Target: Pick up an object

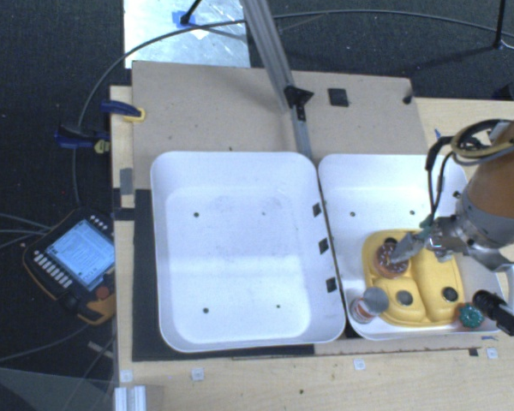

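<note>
Claw (403,248) over lumpy yellow plastic toy (415,281) in right bin (360,195); grip state unclear.

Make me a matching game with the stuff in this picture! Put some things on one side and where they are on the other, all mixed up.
Things:
1. yellow toy
2. teal knob
3. handheld controller with a lit screen
4. blue clamp

Places:
A. on the dark floor, left of the bench, beside the left bin
B. in the right bin, under the arm's wrist
C. clipped at the bench's left edge, near the far corner
D. at the near right corner of the right bin, beside the yellow toy

Pairs: 1-B, 2-D, 3-A, 4-C
</note>
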Robot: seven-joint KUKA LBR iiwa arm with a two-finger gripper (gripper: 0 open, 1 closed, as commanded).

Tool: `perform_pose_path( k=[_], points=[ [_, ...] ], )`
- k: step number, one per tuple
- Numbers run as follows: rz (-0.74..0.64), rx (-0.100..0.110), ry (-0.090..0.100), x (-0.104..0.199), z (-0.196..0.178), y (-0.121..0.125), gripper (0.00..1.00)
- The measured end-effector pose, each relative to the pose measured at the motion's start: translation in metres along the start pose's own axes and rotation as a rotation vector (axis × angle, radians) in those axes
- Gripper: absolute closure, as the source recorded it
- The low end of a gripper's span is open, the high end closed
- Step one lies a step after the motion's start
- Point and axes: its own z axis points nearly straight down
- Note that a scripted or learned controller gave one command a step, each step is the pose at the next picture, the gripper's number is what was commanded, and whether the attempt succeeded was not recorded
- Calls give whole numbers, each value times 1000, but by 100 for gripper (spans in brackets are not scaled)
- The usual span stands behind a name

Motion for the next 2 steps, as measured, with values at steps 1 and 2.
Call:
perform_pose_path(
  k=[1, 2],
  points=[
    [0, -1, 0, -5, 46, 6, 0],
    [-1, -6, -1, -5, 32, 8, 100]
  ],
)
